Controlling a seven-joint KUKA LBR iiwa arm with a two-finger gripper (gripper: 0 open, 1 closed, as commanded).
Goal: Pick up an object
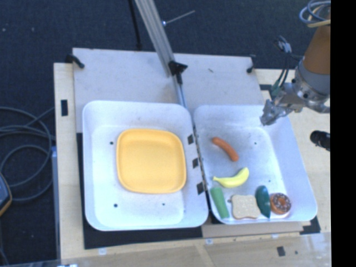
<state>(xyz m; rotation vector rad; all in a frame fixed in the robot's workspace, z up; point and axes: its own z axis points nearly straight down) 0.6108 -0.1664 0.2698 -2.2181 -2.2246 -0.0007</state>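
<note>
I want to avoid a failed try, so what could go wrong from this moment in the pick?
1. The gripper hangs at the right bin's far rim, apart from every item; a straight descent may hit the rim or close on nothing.
2. The cucumber, toast, pepper and donut lie packed at the near wall, so the gripper may push neighbours or catch two.
3. The sausage is round and may roll away.

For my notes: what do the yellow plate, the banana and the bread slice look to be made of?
Yellow plate: probably moulded plastic, with even colour, a soft sheen and rounded corners.
Banana: likely a plastic toy, uniformly bright yellow and smooth with no markings.
Bread slice: apparently also toy food, matte tan with a darker crust edge; plastic or foam, unclear at this resolution.
</note>
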